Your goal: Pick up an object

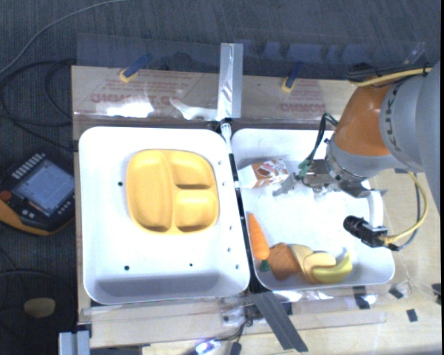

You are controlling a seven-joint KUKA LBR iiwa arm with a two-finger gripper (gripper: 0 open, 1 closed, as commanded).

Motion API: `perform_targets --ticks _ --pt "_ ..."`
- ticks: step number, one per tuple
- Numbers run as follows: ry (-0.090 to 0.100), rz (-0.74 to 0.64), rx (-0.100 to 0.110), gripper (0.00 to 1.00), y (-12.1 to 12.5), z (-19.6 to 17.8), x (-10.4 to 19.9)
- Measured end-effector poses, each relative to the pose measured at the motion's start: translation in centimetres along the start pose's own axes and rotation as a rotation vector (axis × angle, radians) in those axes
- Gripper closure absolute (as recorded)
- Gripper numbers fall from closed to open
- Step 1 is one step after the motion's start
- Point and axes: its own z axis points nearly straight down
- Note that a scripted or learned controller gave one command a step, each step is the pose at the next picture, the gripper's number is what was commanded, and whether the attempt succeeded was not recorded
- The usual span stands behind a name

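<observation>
A handheld control pendant (pixel 31 192) lies on the floor at nine o'clock of the surface (pixel 207 95). The left bin (pixel 96 272) carries a yellow divided tray (pixel 172 191) near its centre. Just right of the seam, the right bin (pixel 311 140) has an orange carrot (pixel 258 238) along its nine-o'clock wall. At its six-o'clock rim lie a brown rounded item (pixel 283 261) and, touching it, a yellow banana (pixel 331 269). A small red-and-white packet (pixel 270 171) sits at eleven o'clock. The jaws (pixel 300 182) hover low just right of that packet, at the end of the grey arm (pixel 399 124); whether they are released or clenched cannot be told.
</observation>
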Motion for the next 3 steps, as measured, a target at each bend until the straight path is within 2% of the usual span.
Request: perform_targets --ticks 1,2,3 --pt "0.002 0.007 0.001 0.0 -5.4 -5.8 5.2" --pt "-0.001 -0.093 0.0 0.0 5.6 -5.9 4.6" --pt "-0.001 -0.022 -0.005 0.0 -0.7 3.2 2.1"
